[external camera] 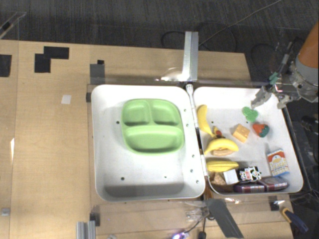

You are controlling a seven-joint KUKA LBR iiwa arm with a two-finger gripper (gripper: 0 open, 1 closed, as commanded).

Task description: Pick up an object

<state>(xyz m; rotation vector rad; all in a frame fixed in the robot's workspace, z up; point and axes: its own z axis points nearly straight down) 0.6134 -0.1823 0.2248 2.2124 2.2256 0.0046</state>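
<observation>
Over right bin's (294, 180) far corner: end effector (271, 97) spread open, holding nothing; green toy (250, 114) just below.

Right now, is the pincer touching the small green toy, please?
Apart: the camera view shows white bin floor between the pincer and the small green toy.

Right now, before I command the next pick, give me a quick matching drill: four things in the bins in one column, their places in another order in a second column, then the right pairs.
Things:
1. green divided plate
2. small orange block
3. long banana
4. white carton with blue and orange print

Places:
A. right bin, along its left wall
B. left bin, near the middle
C. right bin, by its right wall toward the near edge
D. right bin, about the middle, left of the red and green toy

Pairs: 1-B, 2-D, 3-A, 4-C
</observation>
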